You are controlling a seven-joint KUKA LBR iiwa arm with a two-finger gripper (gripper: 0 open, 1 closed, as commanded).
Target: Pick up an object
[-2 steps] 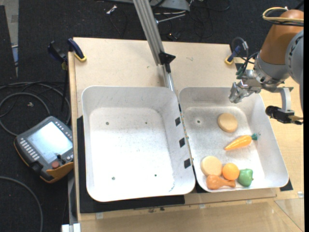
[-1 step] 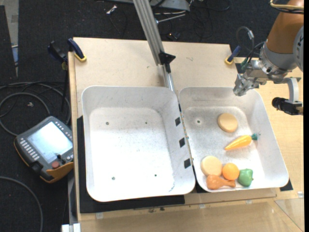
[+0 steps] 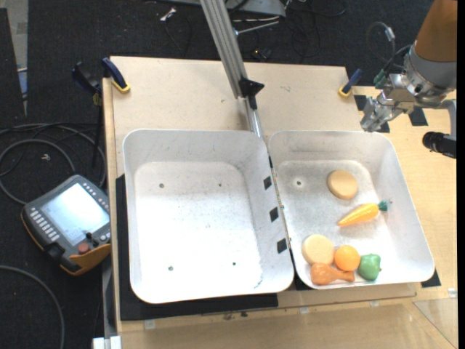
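Gripper [image 3: 374, 116] hangs over right bin's [image 3: 407, 195] top-right rim, holding nothing; finger state can't be told. Carrot [image 3: 360, 214], orange [image 3: 347, 257], green pepper [image 3: 370, 266] & other toy food lie in that bin.

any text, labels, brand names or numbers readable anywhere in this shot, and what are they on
No text can be read anywhere in this view.
Teach pendant on the floor left of the bench: its screen is lit, but whatever it shows is washed out and too small to read.
Black marks along the divide between the two white bins: plain tabs, no lettering visible.
Toy foods in the right bin, and the gripper above its far corner: no labels visible.
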